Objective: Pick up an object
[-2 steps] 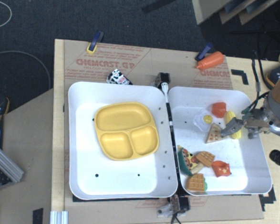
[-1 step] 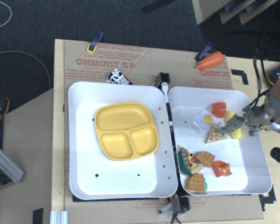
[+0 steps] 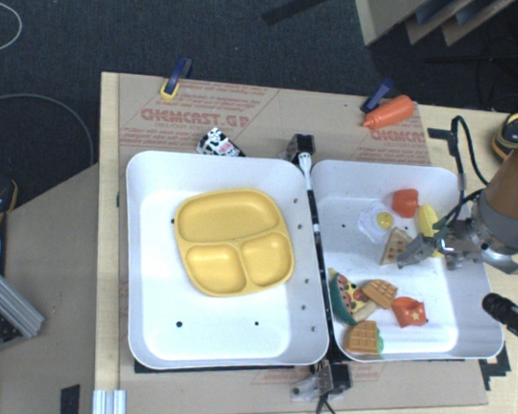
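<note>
You're seeing the hand [image 3: 426, 245] reaching into the right white bin [image 3: 435, 342] at 3 o'clock, fingers spread narrowly, gripping nothing, beside the tan waffle wedge [image 3: 396, 247], likely your pick target.

A grey robot arm with an orange band above its wrist [image 3: 515, 189] enters from the right side of the camera view. The orange band sits near the right edge, and the rounded grey wrist section lies just below it. From the wrist, the dark two-finger gripper [image 3: 420, 248] stretches leftward and slightly downward, held low. Thin dark fingers [image 3: 413, 250] project at the gripper's left end. A black cable [image 3: 460, 158] loops up from the wrist area and curves back down toward the arm.
</note>
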Controlling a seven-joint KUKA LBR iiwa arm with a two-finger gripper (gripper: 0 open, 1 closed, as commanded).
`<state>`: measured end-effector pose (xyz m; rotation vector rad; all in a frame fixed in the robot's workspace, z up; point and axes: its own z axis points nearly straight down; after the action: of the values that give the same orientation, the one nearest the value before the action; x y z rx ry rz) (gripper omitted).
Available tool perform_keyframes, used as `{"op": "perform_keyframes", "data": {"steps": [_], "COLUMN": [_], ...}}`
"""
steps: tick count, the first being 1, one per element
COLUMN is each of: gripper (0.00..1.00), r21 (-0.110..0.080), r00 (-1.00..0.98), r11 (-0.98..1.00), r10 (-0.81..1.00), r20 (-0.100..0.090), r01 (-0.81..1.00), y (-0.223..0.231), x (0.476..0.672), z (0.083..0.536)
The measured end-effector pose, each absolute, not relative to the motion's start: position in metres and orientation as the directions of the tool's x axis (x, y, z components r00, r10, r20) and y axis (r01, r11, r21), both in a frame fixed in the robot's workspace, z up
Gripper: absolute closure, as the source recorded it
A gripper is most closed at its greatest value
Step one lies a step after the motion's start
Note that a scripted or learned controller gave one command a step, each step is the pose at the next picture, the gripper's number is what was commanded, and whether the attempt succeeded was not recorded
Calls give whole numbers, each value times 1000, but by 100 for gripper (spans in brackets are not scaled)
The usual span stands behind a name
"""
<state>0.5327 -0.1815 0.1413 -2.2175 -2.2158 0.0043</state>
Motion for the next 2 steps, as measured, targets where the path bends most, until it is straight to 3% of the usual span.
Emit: {"op": "perform_keyframes", "data": {"steps": [1, 2], "gripper": [0, 100], "r21": [-5, 1], "r00": [0, 1], "r11": [0, -1], "r10": [1000, 1000], "r20": [2, -1], "r01": [1000, 1000], "y": [-181, -181], "x": [532, 533], "z": [89, 102]}}
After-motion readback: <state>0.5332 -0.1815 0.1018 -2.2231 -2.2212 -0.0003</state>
